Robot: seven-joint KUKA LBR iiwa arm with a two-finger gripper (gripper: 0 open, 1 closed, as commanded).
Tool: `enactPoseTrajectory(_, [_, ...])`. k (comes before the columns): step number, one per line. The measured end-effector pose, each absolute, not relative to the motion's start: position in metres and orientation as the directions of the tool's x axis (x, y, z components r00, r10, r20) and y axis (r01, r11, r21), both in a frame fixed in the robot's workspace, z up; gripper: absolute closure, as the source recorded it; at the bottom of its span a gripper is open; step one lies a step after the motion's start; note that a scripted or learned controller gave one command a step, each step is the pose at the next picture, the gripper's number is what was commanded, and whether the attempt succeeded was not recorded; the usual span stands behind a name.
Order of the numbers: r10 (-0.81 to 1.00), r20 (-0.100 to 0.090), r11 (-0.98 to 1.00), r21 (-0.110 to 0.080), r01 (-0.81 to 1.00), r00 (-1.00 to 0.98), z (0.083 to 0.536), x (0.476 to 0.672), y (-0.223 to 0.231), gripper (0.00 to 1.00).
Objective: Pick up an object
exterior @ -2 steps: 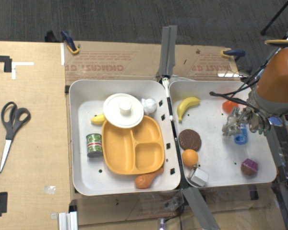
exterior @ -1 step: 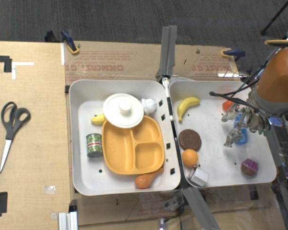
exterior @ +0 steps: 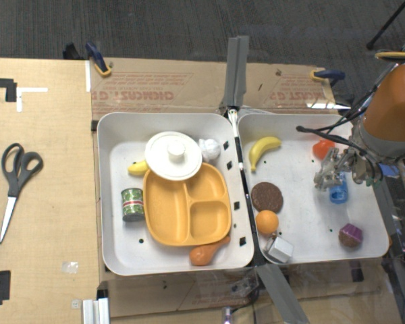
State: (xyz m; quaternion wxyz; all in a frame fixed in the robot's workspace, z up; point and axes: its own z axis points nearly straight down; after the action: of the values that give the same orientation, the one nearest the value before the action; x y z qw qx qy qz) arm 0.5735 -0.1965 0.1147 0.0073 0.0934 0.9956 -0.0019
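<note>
**Gripper low over the right bin's far side, beside a blue object**

The arm (exterior: 391, 110) comes in from the right edge of the frame, its orange band at the upper right, and its gripper (exterior: 332, 174) hangs over the right side of the right bin (exterior: 304, 238). Whether it is open, closed or gripping anything cannot be told from this view; the metal parts blur together.

Just below the gripper lies a small blue object (exterior: 338, 194), touching or nearly touching it. An orange-red object (exterior: 322, 148) sits just above and left of the gripper. Lower right in the same bin lies a purple object (exterior: 350, 235). Toward the bin's left side are a banana (exterior: 262, 150) at the top, a dark brown round disc (exterior: 266, 197) below it, an orange (exterior: 266, 221) just under the disc, and a small grey-white block (exterior: 279, 249) at the bottom edge.

The left bin (exterior: 111, 181) holds a yellow divided tray (exterior: 187, 211), with a white round lid (exterior: 173, 156) overlapping its upper left corner. A small green can (exterior: 131, 204) stands left of the tray, and an orange-brown object (exterior: 204, 254) lies at the tray's lower edge.

At the left of the frame, a pair of scissors (exterior: 15, 181) lies on the bench.
</note>
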Motion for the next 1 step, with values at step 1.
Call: enactPoseTrajectory(1, [0.186, -0.015, 0.983, -0.002, 0.186, -0.982, 0.1146, 0.5736, -0.1962, 0.00])
